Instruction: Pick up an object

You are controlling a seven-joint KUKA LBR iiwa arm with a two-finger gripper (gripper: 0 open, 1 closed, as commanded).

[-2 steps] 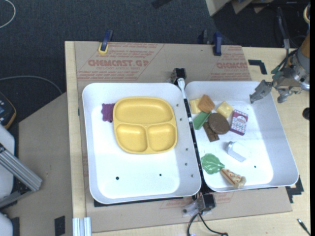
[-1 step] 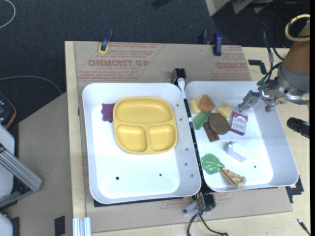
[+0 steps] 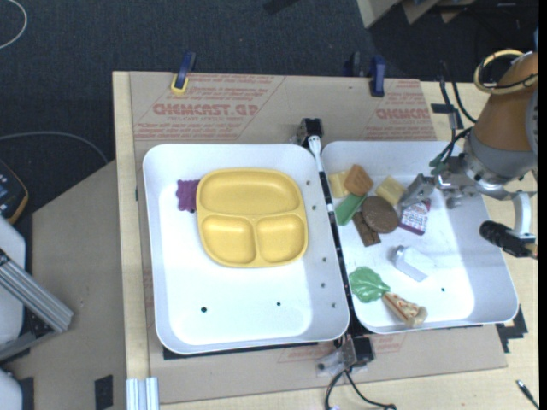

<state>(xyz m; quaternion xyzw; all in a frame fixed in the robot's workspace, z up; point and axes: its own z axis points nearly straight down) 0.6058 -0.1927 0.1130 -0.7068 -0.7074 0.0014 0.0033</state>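
My gripper (image 3: 418, 196) reaches in from the right over the upper part of the right bin (image 3: 479, 301). A small maroon and white packet (image 3: 414, 220) lies right under its tip, touching or nearly touching it. Whether the packet is gripped is not visible. Just left of it are a round brown cookie (image 3: 381, 214), a dark brown bar (image 3: 367, 232), a green piece (image 3: 348, 208), a tan wedge (image 3: 359, 178) and two pale yellow blocks (image 3: 391, 190). Nearer the front lie a white tube (image 3: 411, 264), a green leaf (image 3: 367, 283) and a pizza slice (image 3: 404, 307).
The left bin (image 3: 231, 314) holds a yellow divided plate (image 3: 252, 214) with a purple item (image 3: 185, 195) at its left edge. The arm's grey wrist and orange band (image 3: 504, 135) stand over the right bin's far right corner. A black part (image 3: 506, 237) juts over the right rim.
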